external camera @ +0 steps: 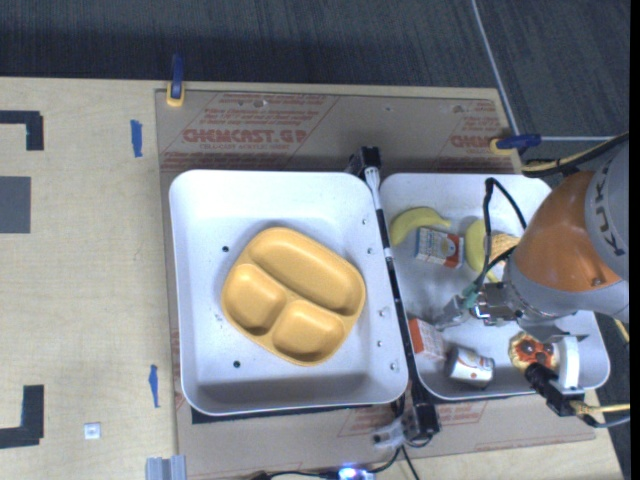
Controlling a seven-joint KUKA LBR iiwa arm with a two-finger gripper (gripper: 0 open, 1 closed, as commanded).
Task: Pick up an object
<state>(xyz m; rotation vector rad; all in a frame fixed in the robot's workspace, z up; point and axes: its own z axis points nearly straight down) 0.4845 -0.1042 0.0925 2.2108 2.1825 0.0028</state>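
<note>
The right bin (440, 190) holds several small objects: a yellow rounded fruit (410, 224), a small white carton (438, 245), another yellow item (477, 244), a silver can (470, 367) lying on its side, a red and white packet (424, 340) and an orange round item (529, 351). My gripper (466, 306) hangs low over the middle of this bin, between the carton and the can, under the arm's orange band (563, 248). I see nothing clearly held in it.
The left bin (190, 268) contains a large yellow divided plate (291, 293). A black divider (385, 268) runs between the bins. Cables (492, 218) trail over the right bin. Cardboard (250, 128) lies under both bins.
</note>
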